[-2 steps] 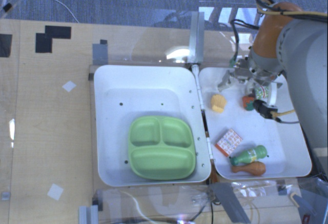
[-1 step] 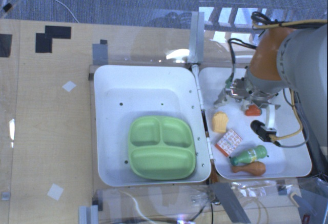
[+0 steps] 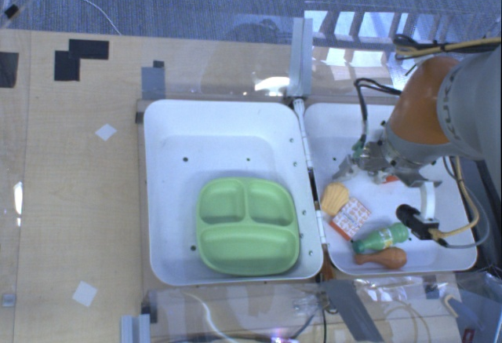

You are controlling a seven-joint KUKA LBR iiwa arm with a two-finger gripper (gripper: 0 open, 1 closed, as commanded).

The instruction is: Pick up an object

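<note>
The right bin [image 3: 337,125] holds a yellow ridged piece [image 3: 335,197], an orange and white patterned packet [image 3: 351,217], a green bottle [image 3: 382,238] lying on its side and a brown drumstick-shaped toy [image 3: 381,258]. My gripper [image 3: 357,165] hangs over the middle of this bin, just above and right of the yellow piece. The arm's grey and orange wrist [image 3: 423,114] covers the bin's right part. Nothing shows between the gripper's tips.
The left bin [image 3: 169,137] carries a green divided plate [image 3: 247,225] in its front half. A metal divider [image 3: 300,59] stands behind the wall shared by the bins. Black cables [image 3: 365,110] loop off the wrist over the right bin.
</note>
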